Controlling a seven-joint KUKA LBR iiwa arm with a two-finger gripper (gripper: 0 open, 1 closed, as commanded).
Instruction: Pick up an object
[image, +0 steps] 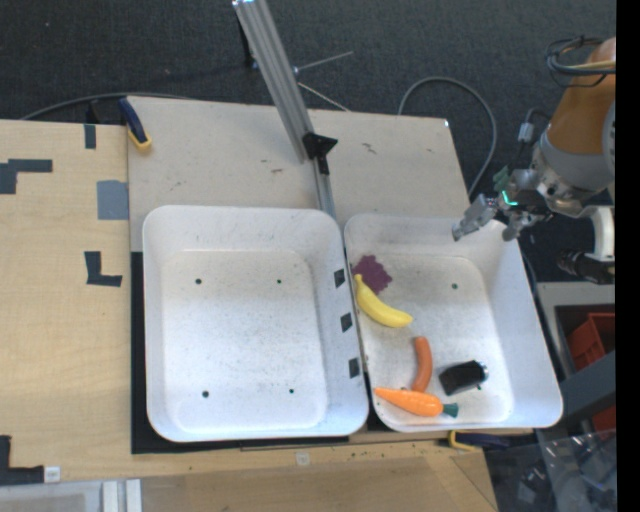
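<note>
Banana (381, 305), hotdog (422, 363), carrot (409, 402) and black block (463, 376) lie well left-below the gripper (490, 218), its fingers spread, holding nothing.

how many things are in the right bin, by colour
yellow: 1, the banana
orange: 2, the carrot and the sausage
purple: 1, the grape bunch
black: 1, the black block
total: 5

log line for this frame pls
pincer: over right bin's upper right rim, nothing held | right bin: banana, purple piece, sausage, carrot, black block | pick: not yet done
</note>
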